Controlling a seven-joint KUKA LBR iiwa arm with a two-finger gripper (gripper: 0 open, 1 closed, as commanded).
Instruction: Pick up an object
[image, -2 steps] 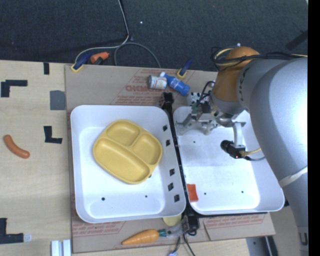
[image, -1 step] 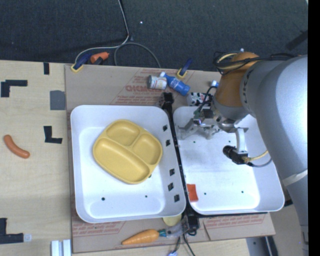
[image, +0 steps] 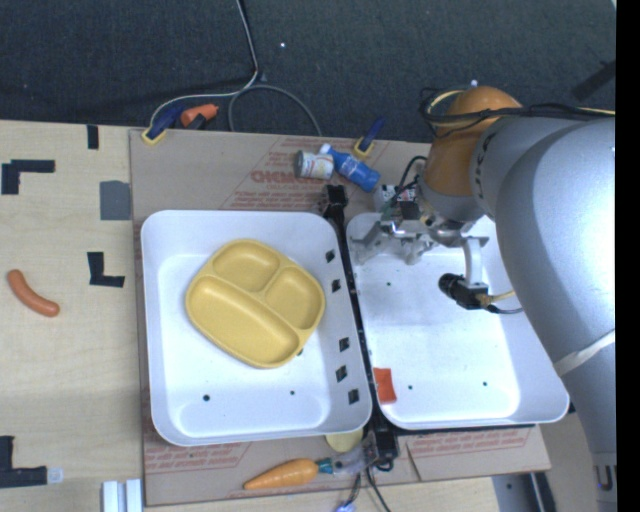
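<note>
Yellow divided plate (image: 256, 301): the sole large object in the left bin (image: 165, 330), lying flat and turned at an angle, three compartments facing up; well to the gripper's left and slightly nearer the camera, across the wall between the bins.
Gripper (image: 400, 232): over the far-left corner of the right bin (image: 470, 390), beneath the orange band (image: 460, 150) of the grey arm (image: 560, 230); whether it is open or closed cannot be told from this angle, and nothing is seen in its grasp.
Orange tag (image: 383, 384): small, at the right bin's near-left edge, well below the gripper in the view.
Bottle (image: 338, 165): white and blue, lying on its side on the cardboard (image: 200, 170) just beyond the gripper, to its left.
Toy carrot (image: 282, 475): on the cardboard in front of the bins, far from the gripper.
Toy sausage (image: 33, 293): on the wooden bench (image: 60, 400), far left, well apart from both bins.
Clamp (image: 180, 118): orange-handled, at the cardboard's far-left corner.
</note>
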